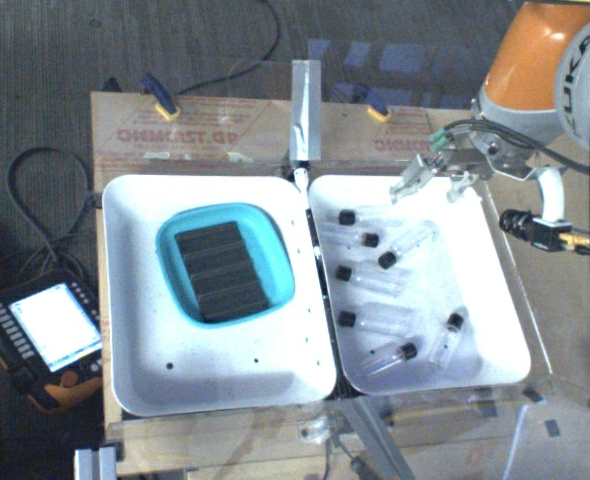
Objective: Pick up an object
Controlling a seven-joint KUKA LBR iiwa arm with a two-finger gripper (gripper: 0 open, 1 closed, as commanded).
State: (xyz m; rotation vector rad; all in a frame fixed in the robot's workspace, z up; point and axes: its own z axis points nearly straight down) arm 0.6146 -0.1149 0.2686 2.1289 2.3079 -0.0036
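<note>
bench (125,108): brown board, two white bins | floor: dark carpet, cables, pendant (43,343) lower left | vials (385,268): right bin (495,298) | gripper (433,180): upper right, fingers spread, holding nothing

Clear black-capped vials (387,259) lie scattered on their sides in the right bin (505,298).
</note>
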